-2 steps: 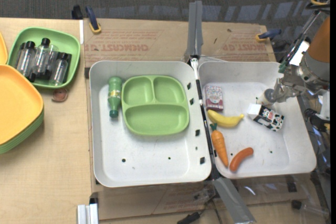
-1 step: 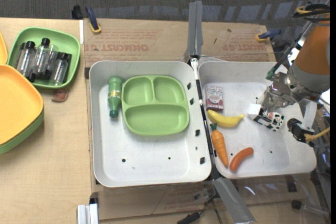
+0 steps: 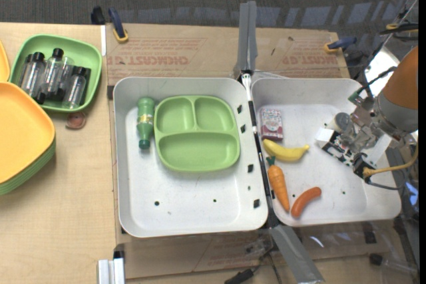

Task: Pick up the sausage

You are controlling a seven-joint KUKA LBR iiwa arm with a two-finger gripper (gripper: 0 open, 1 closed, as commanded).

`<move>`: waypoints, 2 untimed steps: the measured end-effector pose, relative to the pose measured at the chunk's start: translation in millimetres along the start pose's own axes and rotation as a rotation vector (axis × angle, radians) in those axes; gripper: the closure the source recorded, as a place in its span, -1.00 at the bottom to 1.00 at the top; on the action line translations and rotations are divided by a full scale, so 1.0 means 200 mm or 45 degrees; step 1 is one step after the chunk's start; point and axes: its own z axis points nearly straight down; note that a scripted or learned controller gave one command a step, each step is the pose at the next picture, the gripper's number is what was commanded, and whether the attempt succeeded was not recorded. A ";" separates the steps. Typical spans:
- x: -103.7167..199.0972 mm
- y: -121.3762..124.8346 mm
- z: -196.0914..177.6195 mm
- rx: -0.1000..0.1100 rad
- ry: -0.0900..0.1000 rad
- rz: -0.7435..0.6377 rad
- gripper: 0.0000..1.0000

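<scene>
Sausage lies in the right bin, beside the carrot.

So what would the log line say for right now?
stage: approach | gripper: right bin, above-right of sausage, apart | sausage: beside carrot, not held

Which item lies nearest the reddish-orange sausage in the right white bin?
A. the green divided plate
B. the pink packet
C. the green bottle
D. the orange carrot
D: the reddish-orange sausage lies just right of the orange carrot near the front of the right white bin.
</scene>
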 end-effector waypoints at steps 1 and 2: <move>0.12 0.18 -0.58 0.027 -0.041 0.205 1.00; 0.10 -0.27 -1.16 0.021 -0.047 0.616 1.00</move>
